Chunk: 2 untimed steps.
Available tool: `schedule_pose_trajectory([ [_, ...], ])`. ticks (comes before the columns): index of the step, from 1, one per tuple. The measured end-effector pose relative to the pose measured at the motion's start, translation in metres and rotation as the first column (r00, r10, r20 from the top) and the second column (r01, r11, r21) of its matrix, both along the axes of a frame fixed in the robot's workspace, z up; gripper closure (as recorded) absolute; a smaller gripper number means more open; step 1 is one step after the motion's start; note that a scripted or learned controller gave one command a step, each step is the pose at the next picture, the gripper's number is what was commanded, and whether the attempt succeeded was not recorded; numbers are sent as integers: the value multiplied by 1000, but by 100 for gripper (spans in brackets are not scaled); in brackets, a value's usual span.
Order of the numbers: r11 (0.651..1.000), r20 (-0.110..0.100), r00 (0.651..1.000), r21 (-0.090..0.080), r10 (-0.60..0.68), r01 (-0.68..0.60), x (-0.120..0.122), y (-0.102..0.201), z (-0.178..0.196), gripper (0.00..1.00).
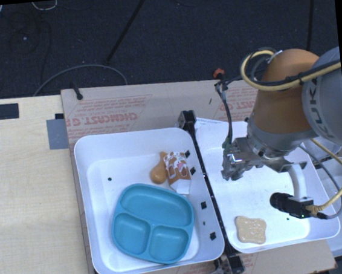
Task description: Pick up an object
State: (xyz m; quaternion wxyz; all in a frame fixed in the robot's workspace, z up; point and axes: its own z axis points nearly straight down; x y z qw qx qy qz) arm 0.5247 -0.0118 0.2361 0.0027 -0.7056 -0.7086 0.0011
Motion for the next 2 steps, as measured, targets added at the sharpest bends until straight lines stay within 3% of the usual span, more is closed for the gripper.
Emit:
schedule_pose_trajectory([
  [2,1000,1,1000,0,1,-1,-2,105,3,100],
])
